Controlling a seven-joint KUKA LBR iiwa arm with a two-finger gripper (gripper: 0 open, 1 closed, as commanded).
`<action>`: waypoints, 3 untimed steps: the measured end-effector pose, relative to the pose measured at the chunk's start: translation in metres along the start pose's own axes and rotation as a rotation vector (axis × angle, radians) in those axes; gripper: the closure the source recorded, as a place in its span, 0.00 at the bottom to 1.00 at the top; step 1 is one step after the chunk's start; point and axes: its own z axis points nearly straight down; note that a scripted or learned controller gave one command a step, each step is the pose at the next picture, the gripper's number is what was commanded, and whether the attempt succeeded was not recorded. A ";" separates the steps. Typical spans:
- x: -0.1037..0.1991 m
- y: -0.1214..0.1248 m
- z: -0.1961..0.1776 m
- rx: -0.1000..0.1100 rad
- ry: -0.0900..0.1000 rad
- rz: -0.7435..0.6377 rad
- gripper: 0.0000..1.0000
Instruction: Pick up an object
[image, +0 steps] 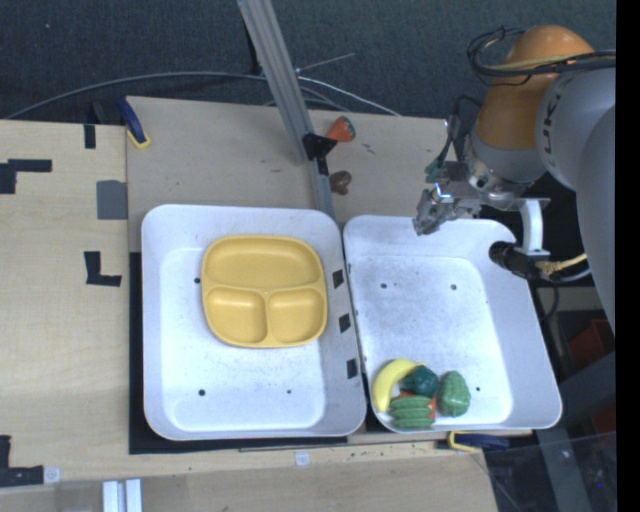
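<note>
Pincer (432, 222) well apart from banana (392, 379)

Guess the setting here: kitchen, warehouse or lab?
Most likely a robotics lab bench for pick trials: two white bins side by side, plastic toy produce in the right bin's near corner, and a grey-and-orange arm's end effector above its far edge.

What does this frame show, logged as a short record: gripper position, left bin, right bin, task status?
gripper position: gripper above the far rim of the right bin, nothing seen between its fingers
left bin: left bin holds a yellow divided plate
right bin: banana, two green toys and a red-and-green item clustered in the near left corner
task status: pick not yet done; gripper is apart from the cluster
</note>
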 end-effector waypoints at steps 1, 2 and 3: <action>0.000 0.000 -0.001 0.004 0.000 0.002 1.00; 0.053 -0.018 -0.014 0.005 0.002 -0.003 1.00; 0.106 -0.037 -0.023 0.004 0.002 -0.004 1.00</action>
